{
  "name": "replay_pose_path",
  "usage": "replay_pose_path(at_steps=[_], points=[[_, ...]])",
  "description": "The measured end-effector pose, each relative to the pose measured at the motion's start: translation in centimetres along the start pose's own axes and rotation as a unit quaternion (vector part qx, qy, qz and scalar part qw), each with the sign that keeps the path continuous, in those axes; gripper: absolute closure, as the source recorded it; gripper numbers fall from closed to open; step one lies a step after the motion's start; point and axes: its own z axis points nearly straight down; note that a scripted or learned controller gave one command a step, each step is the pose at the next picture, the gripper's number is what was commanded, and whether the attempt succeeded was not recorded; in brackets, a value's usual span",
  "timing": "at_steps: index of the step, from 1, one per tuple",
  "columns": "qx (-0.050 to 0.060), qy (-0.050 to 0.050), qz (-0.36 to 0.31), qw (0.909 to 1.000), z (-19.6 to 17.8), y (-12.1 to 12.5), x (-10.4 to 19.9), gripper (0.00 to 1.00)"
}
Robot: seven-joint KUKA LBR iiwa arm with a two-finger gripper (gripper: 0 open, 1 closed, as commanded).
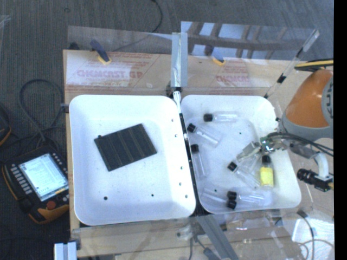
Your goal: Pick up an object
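Camera view: claw (255,149) state unclear over vials (217,116); bench board (108,73) lettering unreadable.

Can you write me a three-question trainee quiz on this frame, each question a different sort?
1. True or false: the dark ribbed panel lies in the left bin.
2. Multiple choice: the vial with yellow contents lies in (A) the left bin, (B) the right bin, (C) on the floor.
3. Fill in: the clear vials in the right bin have caps coloured ____.

Key
1. True; it lies flat, turned at a slant to the bin walls.
2. B; it lies near that bin's right wall, just below the gripper.
3. Black.
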Motion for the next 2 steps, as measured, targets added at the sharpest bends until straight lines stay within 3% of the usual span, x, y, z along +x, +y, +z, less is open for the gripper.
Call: replay_pose_path(at_steps=[1,2], points=[[-0.012,-0.010,-0.109,0.9940,0.46,-5.35,1.02,0.00],[-0.012,-0.010,-0.107,0.9941,-0.22,-5.28,0.91,1.00]])
